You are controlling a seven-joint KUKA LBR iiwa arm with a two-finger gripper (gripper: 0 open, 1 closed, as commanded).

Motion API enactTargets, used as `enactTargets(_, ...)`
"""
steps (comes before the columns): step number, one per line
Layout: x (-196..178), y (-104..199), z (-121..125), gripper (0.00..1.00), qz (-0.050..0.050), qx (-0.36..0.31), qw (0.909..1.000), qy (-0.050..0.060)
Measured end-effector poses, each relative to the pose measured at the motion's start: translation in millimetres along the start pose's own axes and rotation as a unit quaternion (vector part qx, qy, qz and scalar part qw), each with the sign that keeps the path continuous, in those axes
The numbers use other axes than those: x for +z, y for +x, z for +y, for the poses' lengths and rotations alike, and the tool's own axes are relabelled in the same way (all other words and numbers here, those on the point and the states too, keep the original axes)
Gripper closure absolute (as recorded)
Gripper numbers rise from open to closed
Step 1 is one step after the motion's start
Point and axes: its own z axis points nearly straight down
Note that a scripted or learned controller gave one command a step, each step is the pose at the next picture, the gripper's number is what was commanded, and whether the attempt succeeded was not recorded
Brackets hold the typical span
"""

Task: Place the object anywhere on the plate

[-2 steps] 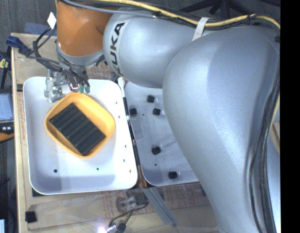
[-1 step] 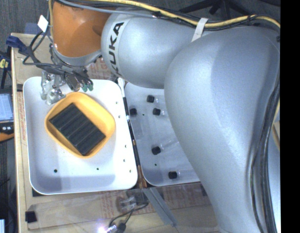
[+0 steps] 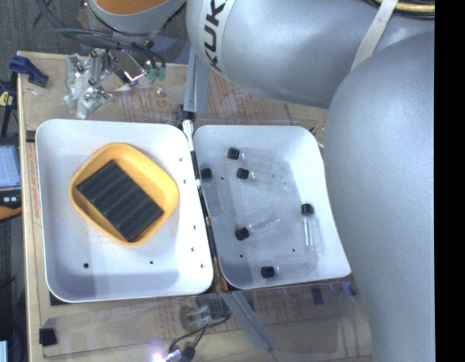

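I see the gripper (image 3: 104, 70) at the upper left of the frame, above the left bin (image 3: 51, 277); its jaws' state I cannot tell. Clear vials (image 3: 310, 225) lie in the right bin (image 3: 334, 259). I'd pick one up cleanly, then lower it over the yellow plate (image 3: 125, 193).

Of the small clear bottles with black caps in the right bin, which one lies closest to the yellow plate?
The bottle at the right bin's left wall, cap uppermost. It lies right beside the divider, while the others lie farther from the yellow plate.
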Motion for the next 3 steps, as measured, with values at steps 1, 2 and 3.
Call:
enactTargets(1,133.7,0.6,2.9,1.00,0.003,-0.098,0.9952,-0.001)
enactTargets(2,169.4,2.7,0.0,1.00,0.003,-0.223,0.9747,-0.002)
enactTargets(3,157.9,7.3,-1.7,1.00,0.001,-0.323,0.9465,-0.002)
